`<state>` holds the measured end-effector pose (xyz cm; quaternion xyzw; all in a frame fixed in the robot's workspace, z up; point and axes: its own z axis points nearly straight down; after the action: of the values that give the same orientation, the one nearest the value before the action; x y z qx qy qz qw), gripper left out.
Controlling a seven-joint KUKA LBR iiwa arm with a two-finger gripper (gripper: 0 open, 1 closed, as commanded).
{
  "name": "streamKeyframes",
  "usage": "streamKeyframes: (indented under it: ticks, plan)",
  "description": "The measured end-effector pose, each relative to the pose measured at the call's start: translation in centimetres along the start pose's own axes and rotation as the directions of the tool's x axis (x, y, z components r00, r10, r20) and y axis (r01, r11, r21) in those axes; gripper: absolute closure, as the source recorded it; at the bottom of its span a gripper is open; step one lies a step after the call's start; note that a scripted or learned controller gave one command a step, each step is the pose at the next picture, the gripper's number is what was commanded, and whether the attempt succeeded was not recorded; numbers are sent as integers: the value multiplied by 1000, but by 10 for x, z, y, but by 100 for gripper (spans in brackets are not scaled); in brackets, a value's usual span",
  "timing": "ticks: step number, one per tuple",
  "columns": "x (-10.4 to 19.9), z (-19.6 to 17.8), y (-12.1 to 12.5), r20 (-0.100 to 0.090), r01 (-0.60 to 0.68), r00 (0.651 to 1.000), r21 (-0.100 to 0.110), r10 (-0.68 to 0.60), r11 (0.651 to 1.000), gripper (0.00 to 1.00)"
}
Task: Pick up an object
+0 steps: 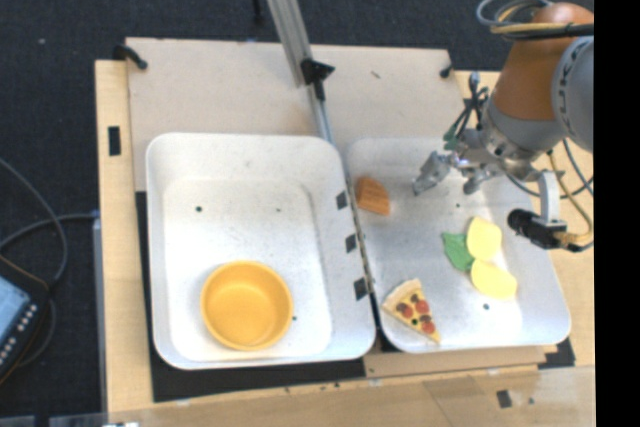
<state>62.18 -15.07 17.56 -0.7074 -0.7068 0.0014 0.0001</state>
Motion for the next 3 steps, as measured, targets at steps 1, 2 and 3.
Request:
streamKeyframes:
  ticks: [1, 2, 3]
  plan:
    - [-10, 56, 4, 1, 0, 1000, 1, 0, 1000, 0]
    - [-11, 41, 6, 0, -2, 1000, -6, 2, 1000, 100]
    - [-18, -3, 3, -1, 0, 1000, -4, 0, 1000, 100]
